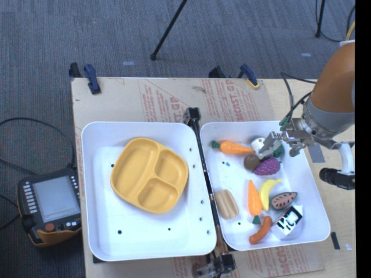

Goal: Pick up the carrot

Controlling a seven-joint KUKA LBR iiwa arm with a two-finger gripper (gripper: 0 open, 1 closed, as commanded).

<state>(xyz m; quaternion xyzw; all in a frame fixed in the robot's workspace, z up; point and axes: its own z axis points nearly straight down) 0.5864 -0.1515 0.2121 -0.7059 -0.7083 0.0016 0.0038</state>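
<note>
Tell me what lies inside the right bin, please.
In the right bin: two carrots, purple grapes, a banana, a bread roll, a sausage, a watermelon slice. The hand covers part of a brown item.

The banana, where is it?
The banana lies in the right bin, about the middle, just right of an upright carrot, below the purple grapes and left of the watermelon slice.

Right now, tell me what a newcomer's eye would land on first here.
The yellow divided plate lies alone in the left bin. The right bin is crowded with toy food, including two carrots: one near its far edge, one mid-bin. The gripper hangs beside the far carrot.
</note>
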